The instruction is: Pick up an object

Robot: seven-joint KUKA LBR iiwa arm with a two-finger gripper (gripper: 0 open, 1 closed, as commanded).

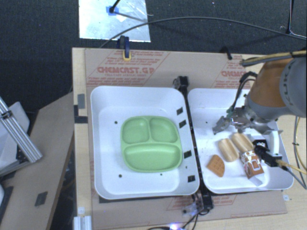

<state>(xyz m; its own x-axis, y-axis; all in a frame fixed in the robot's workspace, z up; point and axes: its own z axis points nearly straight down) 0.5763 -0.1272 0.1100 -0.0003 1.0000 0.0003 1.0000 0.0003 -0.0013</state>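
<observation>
Two bread rolls point(235, 146), a cracker point(216, 166) and a small carton point(251, 164) lie crowded in the right bin point(206, 104), the gripper point(229, 122) just above them, its state impossible to tell. Packed so tightly, a descent risks nudging neighbours or pinching two; the green plate point(151, 143) sits apart in the left bin point(105, 109)

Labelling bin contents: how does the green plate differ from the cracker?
The green plate is large, divided into three compartments, and lies in the left bin. The cracker is small, orange-brown, flat and undivided, in the right bin. Both lie flat on a white bin floor.
</observation>
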